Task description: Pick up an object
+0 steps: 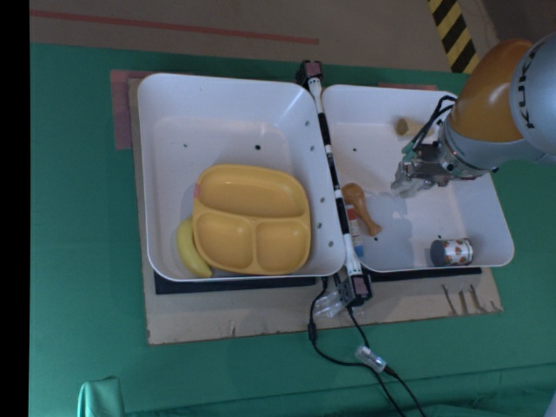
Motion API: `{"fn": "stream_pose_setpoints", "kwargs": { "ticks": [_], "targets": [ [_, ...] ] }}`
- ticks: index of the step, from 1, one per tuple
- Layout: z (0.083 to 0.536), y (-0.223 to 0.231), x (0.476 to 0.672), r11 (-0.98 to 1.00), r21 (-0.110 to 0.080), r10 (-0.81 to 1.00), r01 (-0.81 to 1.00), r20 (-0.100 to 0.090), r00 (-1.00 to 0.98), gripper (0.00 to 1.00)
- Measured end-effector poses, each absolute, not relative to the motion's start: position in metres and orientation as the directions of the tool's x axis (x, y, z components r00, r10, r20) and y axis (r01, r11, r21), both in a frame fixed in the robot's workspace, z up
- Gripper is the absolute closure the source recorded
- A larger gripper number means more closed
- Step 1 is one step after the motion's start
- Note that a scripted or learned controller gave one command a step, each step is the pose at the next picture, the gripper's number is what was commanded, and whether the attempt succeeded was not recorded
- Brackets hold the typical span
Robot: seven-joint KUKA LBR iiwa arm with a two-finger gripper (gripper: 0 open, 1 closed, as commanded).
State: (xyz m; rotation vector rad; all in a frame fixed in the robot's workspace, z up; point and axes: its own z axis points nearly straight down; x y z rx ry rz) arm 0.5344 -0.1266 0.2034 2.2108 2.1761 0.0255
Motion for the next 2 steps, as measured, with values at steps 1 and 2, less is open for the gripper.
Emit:
{"fn": "stream_pose_setpoints", "kwargs": {
  "ticks": [1,2],
  "targets": [
    [0.1891,-0.1019,0.5265,-0.009,0.026,1.000,1.000,-0.012,0.010,1.00],
    [0.1881,-0.1004,0.5265,-0.008,0.025,1.000,1.000,-0.009,0.009,0.00]
  ]
}}
